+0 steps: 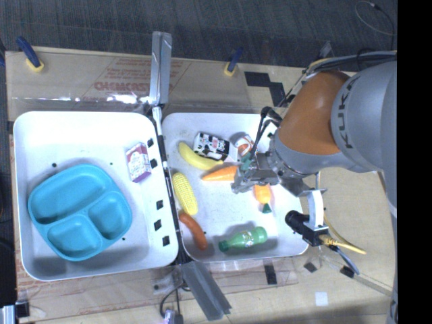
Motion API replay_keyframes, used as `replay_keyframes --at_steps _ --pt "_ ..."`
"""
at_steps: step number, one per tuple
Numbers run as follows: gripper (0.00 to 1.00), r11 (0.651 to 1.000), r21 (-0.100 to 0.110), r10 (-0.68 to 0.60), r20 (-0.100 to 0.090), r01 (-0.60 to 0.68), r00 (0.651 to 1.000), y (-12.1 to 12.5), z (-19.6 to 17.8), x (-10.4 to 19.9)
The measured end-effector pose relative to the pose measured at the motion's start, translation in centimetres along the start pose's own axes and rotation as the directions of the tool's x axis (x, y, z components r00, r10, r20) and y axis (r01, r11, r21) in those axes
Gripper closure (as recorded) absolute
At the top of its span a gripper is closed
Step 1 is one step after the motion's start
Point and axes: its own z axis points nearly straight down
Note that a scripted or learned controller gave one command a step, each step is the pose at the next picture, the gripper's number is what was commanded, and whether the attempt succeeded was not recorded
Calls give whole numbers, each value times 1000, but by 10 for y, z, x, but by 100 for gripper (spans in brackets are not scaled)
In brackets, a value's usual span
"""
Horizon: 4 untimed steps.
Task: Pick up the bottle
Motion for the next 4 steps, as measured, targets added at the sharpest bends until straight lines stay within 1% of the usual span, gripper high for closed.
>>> replay_keyframes --at_steps 1,2,3,4 --pt "0 1000 0 -20 0 20 1000 -32 96 19" --pt "0 999 -3 44 1 -44 999 8 -22 13" --pt "0 997 -3 72 1 -72 997 8 -56 41" --pt "0 999 1 53 0 -53 999 -22 69 17"
